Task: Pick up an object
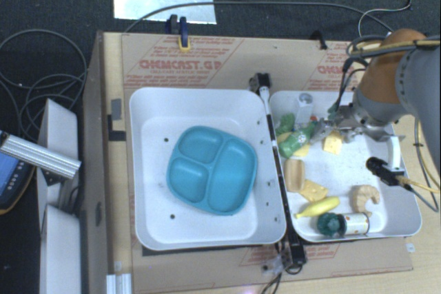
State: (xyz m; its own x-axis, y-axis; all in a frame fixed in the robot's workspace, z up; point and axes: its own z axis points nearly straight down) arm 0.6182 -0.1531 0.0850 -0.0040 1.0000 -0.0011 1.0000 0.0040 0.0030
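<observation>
The gripper [329, 126] hung low over the right bin [406, 217], near its far edge. The view was too cluttered there to tell whether it was released or clenched, and nothing could be seen grasped in it.

Just beside the gripper, on its near side, lay a small pale yellow block [333, 144], squarish and matte, resting on the bin floor. Whether the tool touched it was unclear. On the gripper's other side, toward the left bin [148, 148], sat a bright green chunk [293, 142].

Nearer the camera than the tool lay a tan slice [295, 174], a yellow wedge [313, 189], a small banana [318, 206] and a beige croissant-like piece [364, 196]. A bottle with a dark green cap [341, 222] lay on its side at the edge of the bin farthest from the gripper.

Well apart from the tool, a blue divided plate [211, 170] sat in the left bin.

Red print on the brown board [179, 51] beyond the bins read "CHEMCAST GP". The same red lettering appeared behind the gripper, cut off by the arm [406, 86].
</observation>
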